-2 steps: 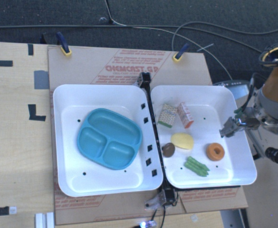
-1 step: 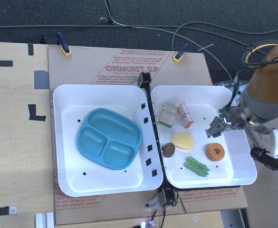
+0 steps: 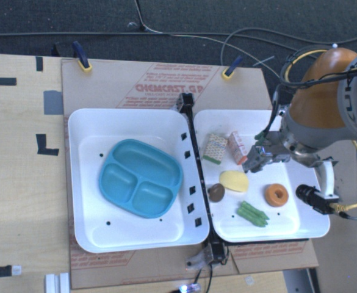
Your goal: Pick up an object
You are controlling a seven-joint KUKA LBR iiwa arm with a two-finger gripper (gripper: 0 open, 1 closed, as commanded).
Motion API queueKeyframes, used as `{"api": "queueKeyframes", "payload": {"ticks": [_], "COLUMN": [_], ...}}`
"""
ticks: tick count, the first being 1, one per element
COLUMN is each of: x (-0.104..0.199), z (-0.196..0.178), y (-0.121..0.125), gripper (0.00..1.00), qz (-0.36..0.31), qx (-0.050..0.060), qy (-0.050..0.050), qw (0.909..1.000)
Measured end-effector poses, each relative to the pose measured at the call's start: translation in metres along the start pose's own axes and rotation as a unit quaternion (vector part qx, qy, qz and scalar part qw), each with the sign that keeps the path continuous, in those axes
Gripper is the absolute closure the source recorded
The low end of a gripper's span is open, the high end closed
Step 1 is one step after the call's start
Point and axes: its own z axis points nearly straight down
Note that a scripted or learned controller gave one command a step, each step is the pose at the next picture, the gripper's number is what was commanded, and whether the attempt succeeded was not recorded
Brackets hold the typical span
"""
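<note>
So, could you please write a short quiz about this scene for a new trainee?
1. True or false: the blue tray lies in the left bin.
2. Which thing lies nearest to the claw?
A. green beans
B. yellow lemon
C. orange donut
3. Fill in: the small brown thing lies close to the ____ between the two bins.

Key
1. True. The tray is the one thing in that bin.
2. B. The lemon lies just below and left of the claw in the right bin.
3. Divider. The brown thing sits at the left side of the right bin.
</note>
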Motion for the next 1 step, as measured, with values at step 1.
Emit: {"api": "queueKeyframes", "payload": {"ticks": [1], "x": [0.0553], "z": [-0.0058], "y": [0.0018], "gripper": [1.00], "qz": [0.000], "qx": [0.000], "qy": [0.000], "qw": [1.0000]}}
